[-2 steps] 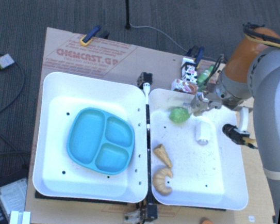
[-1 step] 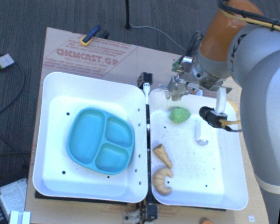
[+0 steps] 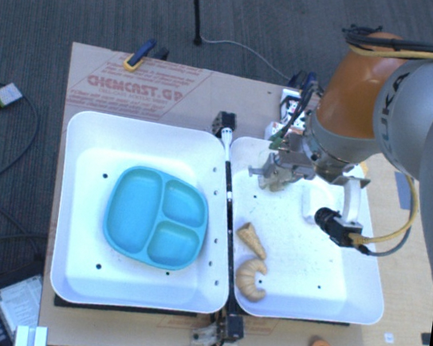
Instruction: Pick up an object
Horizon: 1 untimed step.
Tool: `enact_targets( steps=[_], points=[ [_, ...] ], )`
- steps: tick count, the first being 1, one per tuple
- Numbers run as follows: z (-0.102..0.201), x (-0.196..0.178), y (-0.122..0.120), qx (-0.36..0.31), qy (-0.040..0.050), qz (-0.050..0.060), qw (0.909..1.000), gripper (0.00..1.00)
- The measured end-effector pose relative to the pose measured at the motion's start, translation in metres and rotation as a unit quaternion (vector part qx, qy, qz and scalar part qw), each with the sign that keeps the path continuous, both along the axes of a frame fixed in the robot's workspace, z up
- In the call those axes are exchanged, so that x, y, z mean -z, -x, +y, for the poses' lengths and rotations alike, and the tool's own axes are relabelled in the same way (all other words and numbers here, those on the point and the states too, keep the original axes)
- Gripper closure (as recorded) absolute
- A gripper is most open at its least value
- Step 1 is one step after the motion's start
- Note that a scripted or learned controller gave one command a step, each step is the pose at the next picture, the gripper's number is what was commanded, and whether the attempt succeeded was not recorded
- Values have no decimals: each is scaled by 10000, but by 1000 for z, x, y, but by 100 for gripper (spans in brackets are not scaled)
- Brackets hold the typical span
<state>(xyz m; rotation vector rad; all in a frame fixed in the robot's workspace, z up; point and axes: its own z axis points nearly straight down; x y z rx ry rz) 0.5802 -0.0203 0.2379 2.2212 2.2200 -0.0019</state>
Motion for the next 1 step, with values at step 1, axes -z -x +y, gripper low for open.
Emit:
enact_targets(
  steps=[1],
  points=[
    [13, 20, 97, 0, -6, 11, 10000, 100]
  ],
)
